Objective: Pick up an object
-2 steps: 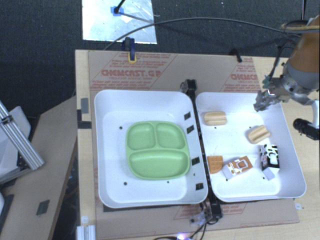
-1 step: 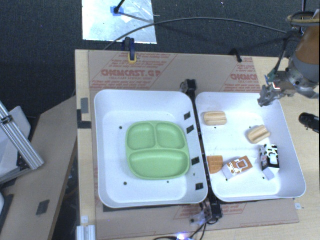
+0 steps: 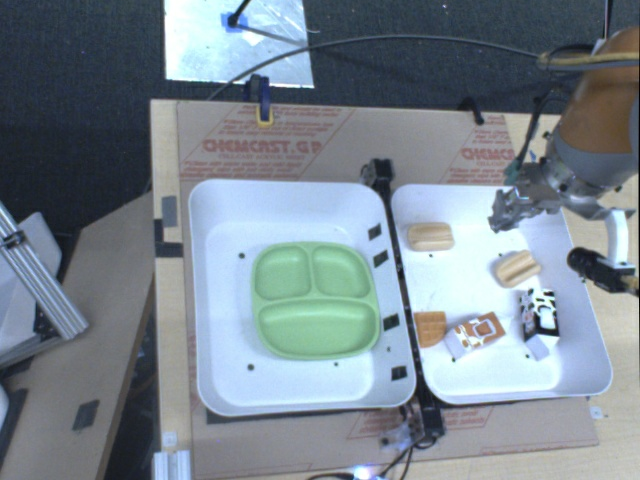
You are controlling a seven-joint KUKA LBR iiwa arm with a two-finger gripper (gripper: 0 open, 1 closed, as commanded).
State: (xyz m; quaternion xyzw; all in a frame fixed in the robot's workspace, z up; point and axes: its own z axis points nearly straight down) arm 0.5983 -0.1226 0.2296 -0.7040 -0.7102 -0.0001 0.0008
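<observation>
Bread roll [image 3: 516,268] lies just below the gripper [image 3: 506,211], whose opening I cannot tell.

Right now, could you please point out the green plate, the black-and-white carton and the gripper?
green plate [image 3: 262,320]: camera view, left rim.
black-and-white carton [image 3: 540,313]: camera view, its middle.
gripper [image 3: 503,216]: camera view, fingertip end.

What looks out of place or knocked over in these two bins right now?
Nothing looks spilled or damaged. The green plate sits flat in the left bin. The black-and-white carton and the orange-and-white box lie on their sides in the right bin.
</observation>
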